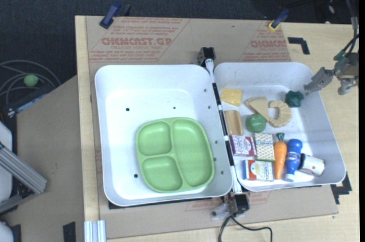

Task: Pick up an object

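Note:
The right bin point(325, 121) holds several small items: a yellow cheese wedge point(231, 96), a bread slice point(258, 105), a green ball point(256, 122), a tan ring point(279, 113), a dark green piece point(294, 99), a carrot point(279, 158) and a blue bottle point(293, 155). My gripper point(331, 84) hangs over the bin's far right rim, just right of the dark green piece. Its fingers stand apart, open, with nothing between them.
The left bin point(114, 98) holds a green divided plate point(174, 153). Small boxes point(254, 146) and a carton point(258, 170) lie at the right bin's near side, with a white cup point(312, 165) beside the bottle. A black clamp point(206, 55) sits between the bins at the back.

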Action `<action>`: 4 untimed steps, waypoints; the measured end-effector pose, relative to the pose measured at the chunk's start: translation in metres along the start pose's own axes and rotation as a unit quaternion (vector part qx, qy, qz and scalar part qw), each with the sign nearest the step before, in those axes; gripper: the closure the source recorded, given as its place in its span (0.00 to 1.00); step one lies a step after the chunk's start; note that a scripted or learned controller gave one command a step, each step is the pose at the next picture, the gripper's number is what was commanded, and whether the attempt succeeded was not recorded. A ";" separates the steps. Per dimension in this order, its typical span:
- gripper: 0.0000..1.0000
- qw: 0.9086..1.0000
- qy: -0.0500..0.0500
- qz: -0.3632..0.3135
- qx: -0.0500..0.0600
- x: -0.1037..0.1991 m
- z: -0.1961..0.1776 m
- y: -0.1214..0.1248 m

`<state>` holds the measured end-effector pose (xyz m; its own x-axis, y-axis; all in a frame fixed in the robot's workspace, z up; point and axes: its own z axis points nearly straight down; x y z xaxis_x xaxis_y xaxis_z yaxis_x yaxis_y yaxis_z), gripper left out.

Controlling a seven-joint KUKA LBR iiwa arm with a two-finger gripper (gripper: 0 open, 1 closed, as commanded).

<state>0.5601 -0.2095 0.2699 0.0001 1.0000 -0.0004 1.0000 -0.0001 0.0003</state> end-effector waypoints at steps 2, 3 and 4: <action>0.00 1.000 0.000 0.000 0.000 0.026 0.186 -0.081; 1.00 1.000 0.000 0.000 -0.001 0.026 0.176 -0.081; 1.00 1.000 0.001 -0.001 0.000 0.112 0.139 -0.081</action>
